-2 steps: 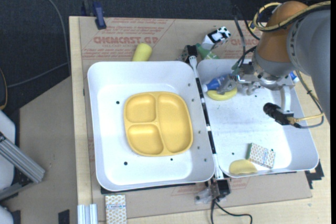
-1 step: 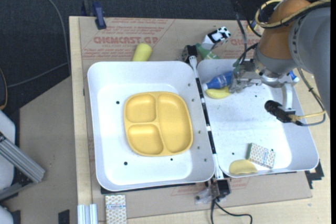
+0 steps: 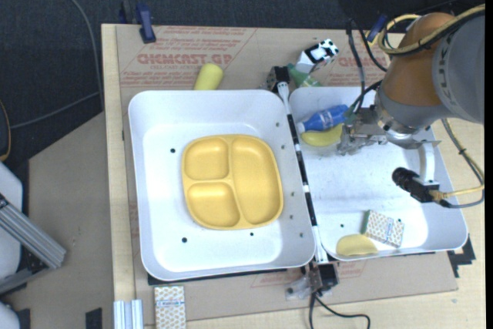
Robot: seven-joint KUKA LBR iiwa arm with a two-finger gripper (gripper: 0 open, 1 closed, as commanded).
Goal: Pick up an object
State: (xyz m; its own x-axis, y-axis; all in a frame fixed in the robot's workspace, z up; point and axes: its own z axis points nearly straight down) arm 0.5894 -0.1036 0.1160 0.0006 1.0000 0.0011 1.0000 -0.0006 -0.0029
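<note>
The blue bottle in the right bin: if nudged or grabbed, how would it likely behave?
The blue bottle lies on its side, so it would probably roll when pushed. It looks small and plastic, so likely light and somewhat slippery. It rests against a yellow banana-shaped toy, which may shift with it.

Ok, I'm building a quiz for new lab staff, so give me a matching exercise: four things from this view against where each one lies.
Things:
1. yellow divided plate
2. blue bottle
3. patterned packet
4. yellow cylinder

Places:
A. on the cardboard behind the left bin
B. far end of the right bin, by the tool
C. middle of the left bin
D. near end of the right bin

Pairs: 1-C, 2-B, 3-D, 4-A
</note>
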